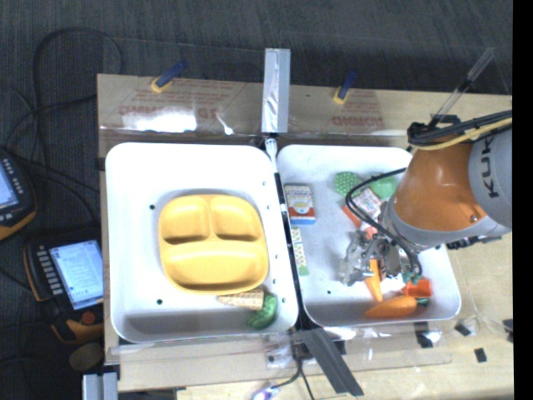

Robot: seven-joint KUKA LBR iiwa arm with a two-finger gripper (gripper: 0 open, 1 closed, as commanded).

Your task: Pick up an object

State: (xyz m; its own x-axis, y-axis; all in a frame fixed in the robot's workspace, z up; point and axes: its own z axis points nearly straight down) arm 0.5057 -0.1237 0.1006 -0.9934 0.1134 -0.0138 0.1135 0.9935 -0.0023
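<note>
My gripper hangs low in the right bin, below the orange wrist band. Its metal fingers point down at the bin floor among small toys. A thin orange carrot-like piece sits right at the fingertips, touching or just under them. A larger orange carrot lies along the bin's front wall, and a red-orange piece sits to its right. A small orange-and-blue box lies at the bin's left side. Green items show behind the arm.
The left bin holds a yellow divided tray, a tan cone-like piece and a green toy at its front. A divider separates the bins. The arm covers the right bin's back right part.
</note>
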